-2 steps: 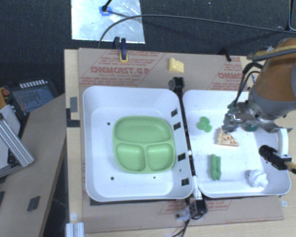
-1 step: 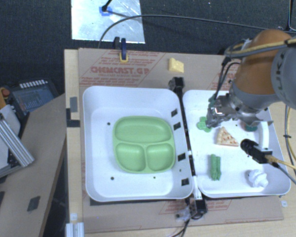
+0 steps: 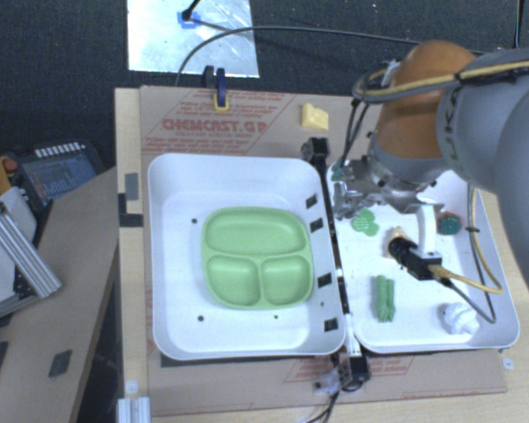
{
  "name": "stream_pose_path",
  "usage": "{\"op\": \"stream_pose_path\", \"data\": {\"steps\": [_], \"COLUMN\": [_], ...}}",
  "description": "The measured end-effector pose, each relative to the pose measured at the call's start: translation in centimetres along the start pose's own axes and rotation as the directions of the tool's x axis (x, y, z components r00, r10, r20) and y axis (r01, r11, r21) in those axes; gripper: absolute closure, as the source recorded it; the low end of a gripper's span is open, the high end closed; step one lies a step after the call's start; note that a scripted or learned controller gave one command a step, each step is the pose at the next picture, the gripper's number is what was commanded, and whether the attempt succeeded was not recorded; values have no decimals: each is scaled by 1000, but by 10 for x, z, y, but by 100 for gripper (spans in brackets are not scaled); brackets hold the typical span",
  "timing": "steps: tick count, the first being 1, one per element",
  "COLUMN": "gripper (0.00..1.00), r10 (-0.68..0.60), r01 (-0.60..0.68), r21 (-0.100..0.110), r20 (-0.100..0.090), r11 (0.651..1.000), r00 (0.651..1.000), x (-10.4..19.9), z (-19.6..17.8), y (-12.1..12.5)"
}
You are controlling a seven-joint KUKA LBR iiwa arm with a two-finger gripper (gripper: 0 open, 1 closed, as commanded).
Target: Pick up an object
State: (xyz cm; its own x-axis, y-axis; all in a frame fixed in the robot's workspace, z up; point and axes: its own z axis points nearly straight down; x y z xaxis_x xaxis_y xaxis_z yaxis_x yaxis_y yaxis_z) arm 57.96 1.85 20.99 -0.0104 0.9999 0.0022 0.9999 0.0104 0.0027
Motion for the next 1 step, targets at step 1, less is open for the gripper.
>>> {"op": "stream_pose_path", "data": {"steps": [1], "gripper": [100], "r10": [0], "r01": [0], "r21": [-1], "r20": [0], "r11": [1000], "r00": [1000], "x": [49], "z": [5], "y": [26]}}
